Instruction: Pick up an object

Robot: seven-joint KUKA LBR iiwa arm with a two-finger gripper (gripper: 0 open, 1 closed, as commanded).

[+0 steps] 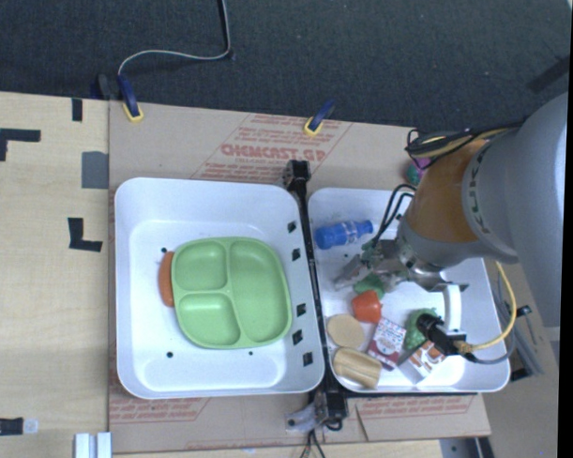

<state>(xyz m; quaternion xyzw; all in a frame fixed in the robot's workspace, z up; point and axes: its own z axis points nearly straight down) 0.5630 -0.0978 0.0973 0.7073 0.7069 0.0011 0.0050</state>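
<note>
Two white bins sit side by side on the table [41, 262]. The left bin [132, 359] holds a green divided plate [233, 292], with an orange object [165, 277] tucked against the plate's left edge. The right bin [488, 376] holds a blue bottle [343, 234] lying near its upper left, a red-orange piece [366, 306] in the middle, two tan bread-like pieces [350, 348] at the lower left, a small red-and-white packet [389, 340] beside them, and a green item [422, 324] further right. The arm [456, 201] reaches in from the right, its hand [371, 273] low over the right bin, just above the red-orange piece.
</note>
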